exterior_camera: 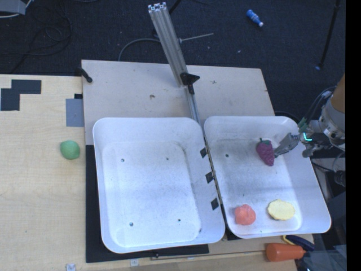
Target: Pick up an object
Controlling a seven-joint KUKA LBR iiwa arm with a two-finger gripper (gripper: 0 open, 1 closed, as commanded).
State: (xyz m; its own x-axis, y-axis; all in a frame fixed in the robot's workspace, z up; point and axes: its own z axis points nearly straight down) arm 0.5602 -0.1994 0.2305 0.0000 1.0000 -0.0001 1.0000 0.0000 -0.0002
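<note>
- Right bin [316, 205]: shallow white tray holding three items; the arm enters over its 3 o'clock rim.
- Gripper [286, 144]: sits low over the right bin's 2 o'clock area, pointing toward 9 o'clock. One grey finger is discernible, its tip just beside the purple object; whether the hand is wide, narrow or clamped cannot be told.
- Purple object [265, 152]: dark magenta, fruit-like, with a small dark stem at its top; lies in the right bin toward 1 o'clock from the bin's middle, immediately at 9 o'clock of the gripper. It is not seen between fingers.
- Red-orange object [245, 214]: rounded, near the bin's 7 o'clock corner.
- Yellow object [281, 210]: flattish and rounded, at 5 o'clock in the bin, near the red-orange one but apart from it.
- Left bin [107, 134]: white tray touching the right bin along their shared edge.
- Green ball [70, 149]: rests on the wooden bench at 9 o'clock of the left bin, outside it.
- Orange object [284, 252]: elongated, lies off the right bin's 6 o'clock rim.
</note>
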